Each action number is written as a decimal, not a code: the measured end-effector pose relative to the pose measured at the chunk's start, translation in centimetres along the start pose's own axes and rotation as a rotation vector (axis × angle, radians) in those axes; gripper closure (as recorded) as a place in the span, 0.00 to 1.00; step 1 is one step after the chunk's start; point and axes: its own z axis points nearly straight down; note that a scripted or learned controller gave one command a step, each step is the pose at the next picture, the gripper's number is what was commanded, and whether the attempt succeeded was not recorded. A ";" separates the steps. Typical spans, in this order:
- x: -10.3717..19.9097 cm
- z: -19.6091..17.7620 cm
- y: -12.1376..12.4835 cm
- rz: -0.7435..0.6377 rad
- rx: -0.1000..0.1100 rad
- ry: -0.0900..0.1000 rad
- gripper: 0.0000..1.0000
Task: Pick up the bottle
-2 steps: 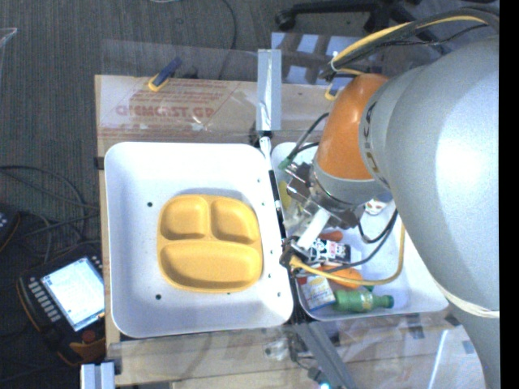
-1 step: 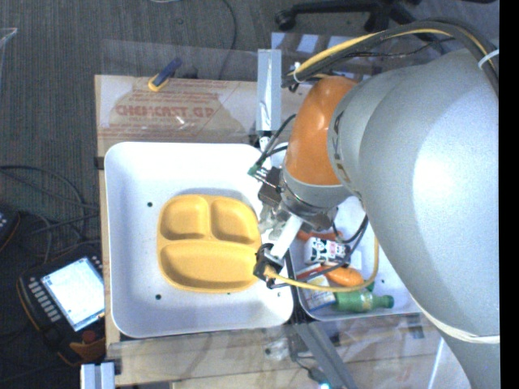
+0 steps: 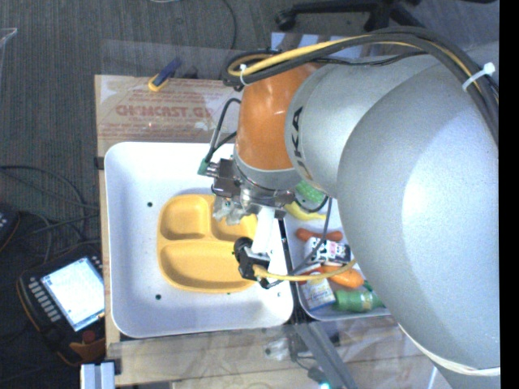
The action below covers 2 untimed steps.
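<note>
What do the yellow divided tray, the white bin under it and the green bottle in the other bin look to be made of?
Yellow divided tray: likely moulded plastic, smooth with a soft sheen and rounded compartment walls.
White bin: probably thin formed plastic, matte white with rounded corners.
Green bottle: seems plastic, glossy, but it is partly hidden by the arm, so less certain.

A sectioned tray (image 3: 195, 250) lies in the left bin (image 3: 134, 217).

bins: 2 (image 3: 130, 217) (image 3: 312, 310) | yellow tray (image 3: 190, 254): 1 | green bottle (image 3: 353, 301): 1 | carrot (image 3: 347, 279): 1
</note>
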 end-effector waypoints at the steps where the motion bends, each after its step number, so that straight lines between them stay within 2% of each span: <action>1: 5.1 4.3 1.5 -0.276 0.000 0.000 1.00; 2: 9.1 0.4 8.1 -0.089 -0.003 -0.002 1.00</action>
